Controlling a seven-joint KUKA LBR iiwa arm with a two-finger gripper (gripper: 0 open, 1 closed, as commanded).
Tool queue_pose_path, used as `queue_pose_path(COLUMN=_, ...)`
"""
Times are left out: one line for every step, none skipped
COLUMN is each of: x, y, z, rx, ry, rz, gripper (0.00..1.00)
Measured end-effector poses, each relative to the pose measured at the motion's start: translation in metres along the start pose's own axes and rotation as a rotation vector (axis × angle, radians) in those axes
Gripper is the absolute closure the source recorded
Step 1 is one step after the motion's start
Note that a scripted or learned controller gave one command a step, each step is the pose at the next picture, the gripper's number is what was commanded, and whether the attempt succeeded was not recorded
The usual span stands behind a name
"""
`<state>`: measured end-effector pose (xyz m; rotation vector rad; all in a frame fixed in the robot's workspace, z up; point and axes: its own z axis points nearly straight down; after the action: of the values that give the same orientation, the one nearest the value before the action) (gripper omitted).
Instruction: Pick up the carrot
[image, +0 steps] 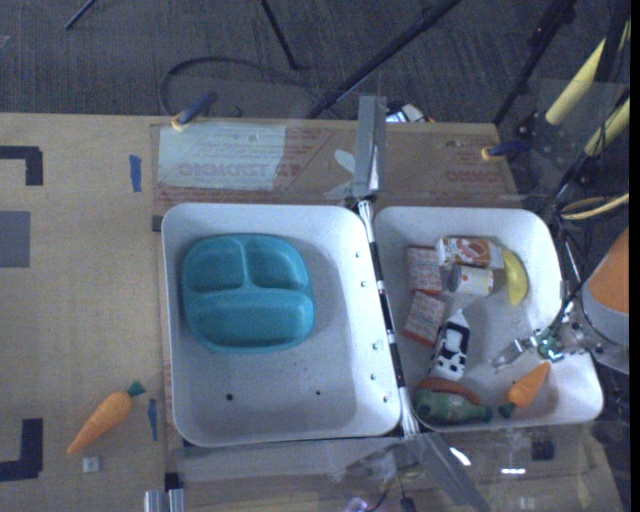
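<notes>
Two shallow white bins sit side by side on the bench (80, 330). The landmark here is the right bin (556, 236), and there are two carrots to place against it. One carrot (529, 385) lies inside it, near its front right corner, tilted with its thick end up toward the right. The second carrot (100, 420) lies outside on the bench, far to the left of the right bin, beyond the left bin (345, 330) and near that bin's front left corner.

The left bin, touching the right bin along the centre divider, holds one teal sectioned plate (247, 292) with three compartments, set toward its back.

The right bin holds several things: a banana (515, 276) near its back right, an orange and white carton (468, 249) just left of the banana, a small can (470, 280) in front of the carton, two red and white packets (424, 292) along its left side, a black and white cow-patterned bottle (453, 350) in the middle, and a dark green piece (452, 407) at its front edge, left of the carrot.

The arm's orange band (612, 283) shows at the right bin's right rim. The tool (522, 350) reaches leftward low over the bin, just behind the inside carrot; nothing lies between its fingers, though how wide they stand I cannot tell.
</notes>
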<state>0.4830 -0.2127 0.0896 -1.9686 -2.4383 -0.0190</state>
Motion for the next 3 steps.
queue_pose_path(x=-0.004, y=0.001, z=-0.009, rx=-0.007, ry=-0.015, rz=0.002, gripper=1.00)
queue_pose_path(x=0.000, y=0.001, z=-0.009, rx=-0.004, ry=-0.007, rz=-0.001, gripper=0.00)
queue_pose_path(x=-0.006, y=-0.002, z=0.001, rx=0.001, ry=-0.008, rz=-0.303, gripper=0.00)
